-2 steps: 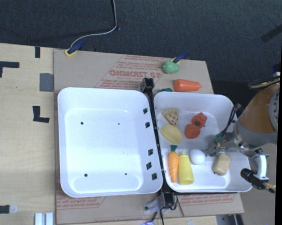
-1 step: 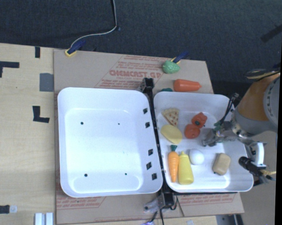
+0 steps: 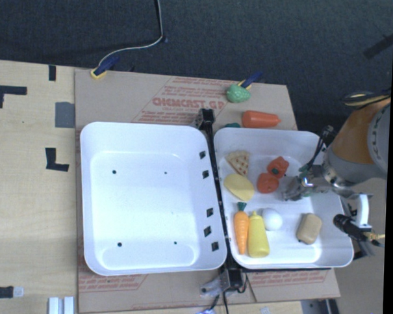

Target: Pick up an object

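White plastic makes up both shallow bins, set side by side on a sheet of printed cardboard (image 3: 186, 102) that lies on the bench. The left bin (image 3: 91, 181) sits at the centre left of the frame; the right bin (image 3: 335, 257) sits at the centre right and holds the toy food.

In the right bin's upper left lies a tan pizza slice (image 3: 238, 163), with a pale yellow lemon-like piece (image 3: 239, 186) just below it. Toward the bin's middle, a red-orange pepper (image 3: 278, 166) touches a red tomato (image 3: 267, 183). Along the lower left stand out an orange carrot (image 3: 241, 230) and, right beside it, a yellow bottle (image 3: 258, 238), with a white egg (image 3: 272, 220) near the bottle's top. A tan potato-like lump (image 3: 308, 228) rests at the lower right.

Above the bins, on the cardboard, lie a green leafy piece (image 3: 237, 94) and a second, larger orange carrot (image 3: 260, 119).

The arm enters from the right edge, and its gripper (image 3: 298, 188) hangs over the right bin just right of the tomato. Whether its claw is wide or narrow I cannot tell; nothing is seen between it.
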`<control>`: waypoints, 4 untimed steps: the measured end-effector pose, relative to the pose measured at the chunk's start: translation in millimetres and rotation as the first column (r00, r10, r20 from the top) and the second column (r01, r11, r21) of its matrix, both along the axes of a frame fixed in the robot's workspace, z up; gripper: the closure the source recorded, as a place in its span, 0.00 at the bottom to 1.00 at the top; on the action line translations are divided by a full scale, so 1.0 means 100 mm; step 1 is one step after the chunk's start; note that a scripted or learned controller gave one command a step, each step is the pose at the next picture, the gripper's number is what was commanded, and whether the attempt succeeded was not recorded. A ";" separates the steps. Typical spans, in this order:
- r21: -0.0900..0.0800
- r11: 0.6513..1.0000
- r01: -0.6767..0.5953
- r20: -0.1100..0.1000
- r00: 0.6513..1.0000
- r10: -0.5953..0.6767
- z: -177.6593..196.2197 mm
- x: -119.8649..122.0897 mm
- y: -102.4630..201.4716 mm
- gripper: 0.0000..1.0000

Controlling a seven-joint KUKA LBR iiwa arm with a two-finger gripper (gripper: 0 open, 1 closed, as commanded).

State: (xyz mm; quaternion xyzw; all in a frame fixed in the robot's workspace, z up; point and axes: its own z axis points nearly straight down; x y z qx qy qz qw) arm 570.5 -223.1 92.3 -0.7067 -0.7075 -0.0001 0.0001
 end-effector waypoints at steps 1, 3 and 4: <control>0.001 1.000 0.000 -0.001 1.000 0.000 -0.05 0.06 0.00 1.00; 0.001 1.000 -0.005 0.000 1.000 0.005 0.13 0.78 1.14 1.00; -0.001 1.000 -0.001 -0.001 1.000 0.001 0.12 0.77 1.09 0.00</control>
